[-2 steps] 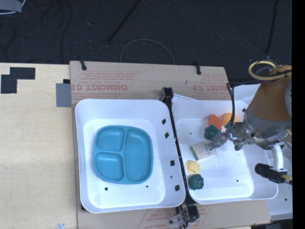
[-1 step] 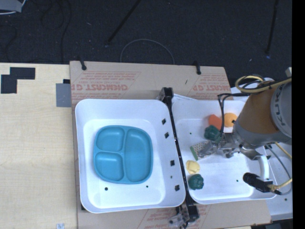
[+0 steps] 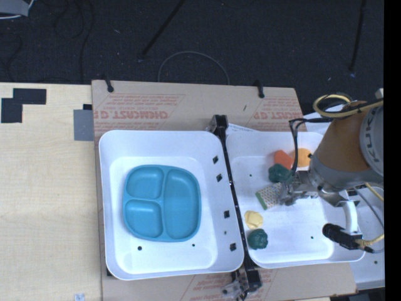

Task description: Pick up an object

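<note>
The fingers [image 3: 289, 195] hung low in the right bin [image 3: 294, 246], their opening impossible to judge, with a small checkered piece [image 3: 268, 197] just left, probably light, stiff, best pinched across its narrow sides

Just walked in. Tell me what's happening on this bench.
The grey KUKA arm's end effector is down in the right white bin, beside a small perforated grey piece and a dark green lump. Whether it grips anything is unclear. A blue divided tray sits in the left white bin.
</note>
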{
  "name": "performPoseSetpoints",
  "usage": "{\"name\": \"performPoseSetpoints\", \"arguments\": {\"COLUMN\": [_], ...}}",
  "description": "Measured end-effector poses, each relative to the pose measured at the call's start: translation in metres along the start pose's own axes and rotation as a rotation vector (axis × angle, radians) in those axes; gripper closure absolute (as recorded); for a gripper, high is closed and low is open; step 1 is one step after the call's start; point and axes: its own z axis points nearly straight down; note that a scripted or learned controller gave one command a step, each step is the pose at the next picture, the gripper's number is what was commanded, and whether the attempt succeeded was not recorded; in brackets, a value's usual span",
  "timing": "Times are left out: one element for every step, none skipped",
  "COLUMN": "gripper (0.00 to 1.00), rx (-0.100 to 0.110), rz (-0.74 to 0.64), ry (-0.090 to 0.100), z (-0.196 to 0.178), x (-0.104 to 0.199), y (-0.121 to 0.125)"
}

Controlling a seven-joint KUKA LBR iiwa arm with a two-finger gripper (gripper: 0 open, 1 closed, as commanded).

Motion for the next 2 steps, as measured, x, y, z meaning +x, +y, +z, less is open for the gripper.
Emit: {"name": "performPoseSetpoints", "arguments": {"gripper": [1.00, 1.00], "rx": [0.001, -0.002], "rz": [0.001, -0.006], "ry": [-0.005, -0.005], "z": [-0.043, -0.106], "x": [-0.004, -0.001], "y": [-0.004, -0.005]}}
